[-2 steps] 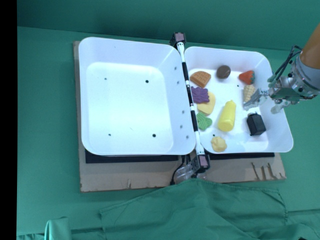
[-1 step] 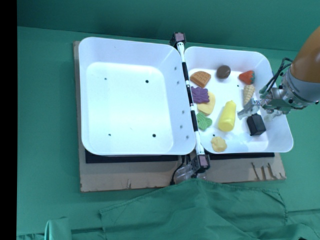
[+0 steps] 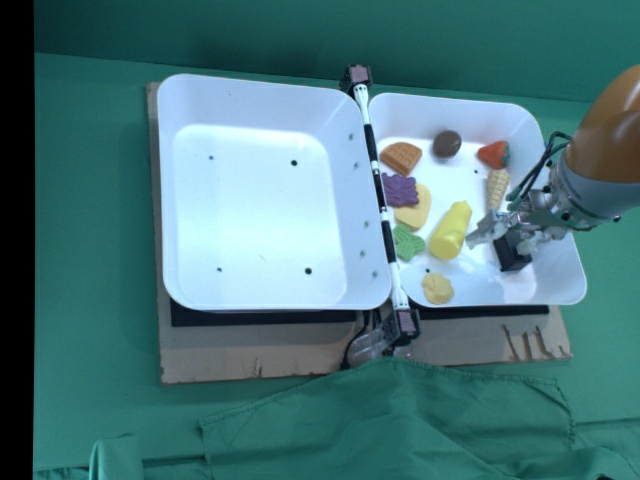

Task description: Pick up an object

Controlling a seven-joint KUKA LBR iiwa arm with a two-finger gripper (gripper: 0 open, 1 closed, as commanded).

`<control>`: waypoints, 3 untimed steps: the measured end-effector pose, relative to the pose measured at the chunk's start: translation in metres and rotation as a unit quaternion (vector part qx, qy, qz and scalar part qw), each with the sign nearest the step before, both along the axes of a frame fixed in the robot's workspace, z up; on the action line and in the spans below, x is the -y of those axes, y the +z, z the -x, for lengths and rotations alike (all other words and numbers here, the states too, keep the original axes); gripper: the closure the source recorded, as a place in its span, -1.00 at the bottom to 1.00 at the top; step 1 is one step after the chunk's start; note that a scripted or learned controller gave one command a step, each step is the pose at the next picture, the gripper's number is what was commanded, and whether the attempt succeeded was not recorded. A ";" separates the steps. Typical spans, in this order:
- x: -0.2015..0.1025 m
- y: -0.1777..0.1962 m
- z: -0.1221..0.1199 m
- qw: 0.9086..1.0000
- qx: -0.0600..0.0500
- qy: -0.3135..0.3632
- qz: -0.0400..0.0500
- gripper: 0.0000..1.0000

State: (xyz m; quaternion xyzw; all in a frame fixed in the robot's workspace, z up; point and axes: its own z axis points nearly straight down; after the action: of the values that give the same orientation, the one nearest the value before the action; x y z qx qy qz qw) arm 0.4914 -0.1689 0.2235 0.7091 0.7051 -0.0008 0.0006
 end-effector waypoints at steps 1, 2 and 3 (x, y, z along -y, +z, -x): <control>0.003 -0.011 -0.004 1.000 0.009 0.001 0.004 -1.00; 0.007 -0.002 -0.006 1.000 0.010 -0.002 0.006 1.00; 0.006 0.047 -0.018 1.000 0.002 0.002 0.001 1.00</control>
State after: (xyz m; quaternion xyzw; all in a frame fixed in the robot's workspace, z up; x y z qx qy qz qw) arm 0.5095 -0.1754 0.2701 0.7080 0.7062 0.0004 0.0029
